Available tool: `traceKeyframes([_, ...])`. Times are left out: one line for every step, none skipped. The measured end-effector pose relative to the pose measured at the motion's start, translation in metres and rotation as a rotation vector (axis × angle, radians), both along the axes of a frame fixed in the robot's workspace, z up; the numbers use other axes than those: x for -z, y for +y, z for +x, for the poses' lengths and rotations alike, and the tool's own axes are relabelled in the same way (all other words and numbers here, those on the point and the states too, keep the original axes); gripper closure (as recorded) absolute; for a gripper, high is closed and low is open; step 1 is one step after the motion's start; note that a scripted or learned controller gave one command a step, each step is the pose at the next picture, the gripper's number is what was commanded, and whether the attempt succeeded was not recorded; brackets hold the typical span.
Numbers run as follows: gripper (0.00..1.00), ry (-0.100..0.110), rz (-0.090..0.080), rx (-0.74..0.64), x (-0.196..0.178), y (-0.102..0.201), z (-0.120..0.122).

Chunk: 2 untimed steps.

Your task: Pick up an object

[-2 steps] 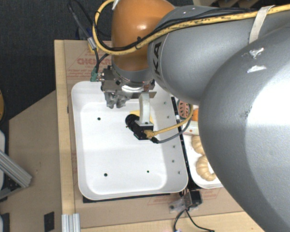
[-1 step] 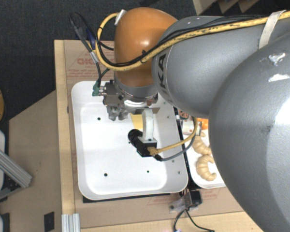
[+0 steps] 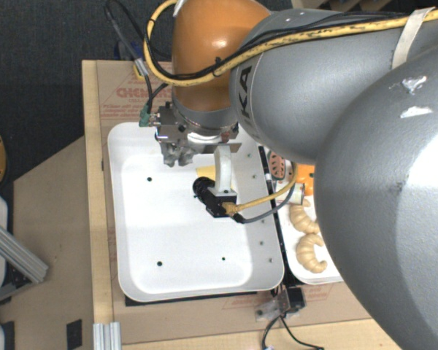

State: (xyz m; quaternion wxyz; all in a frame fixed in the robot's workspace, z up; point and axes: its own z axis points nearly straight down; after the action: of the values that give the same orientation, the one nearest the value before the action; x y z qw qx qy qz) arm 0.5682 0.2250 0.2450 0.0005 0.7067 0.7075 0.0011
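My gripper [image 3: 175, 153] hangs low over the far part of the left white bin [image 3: 168, 268], pointing down at its floor. I see nothing held under it. A small yellow thing [image 3: 204, 170] lies just right of the gripper and is mostly hidden by the wrist. In the right bin, two pale croissant-shaped pieces [image 3: 310, 252] lie near the front. An orange thing [image 3: 306, 175] and a red-striped thing [image 3: 277, 168] sit further back. The arm hides most of that bin.
The big grey arm covers the right side of the view. The bins rest on a cardboard-coloured board [image 3: 102, 195]. Cables [image 3: 277, 327] lie at the front edge, and dark floor lies to the left.
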Motion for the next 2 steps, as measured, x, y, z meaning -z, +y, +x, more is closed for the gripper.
traceKeyframes([1.00, 0.012, -0.002, -0.001, 0.010, 0.000, -0.080])
traceKeyframes([1.00, -0.018, 0.007, 0.000, -0.214, -0.001, -0.047])
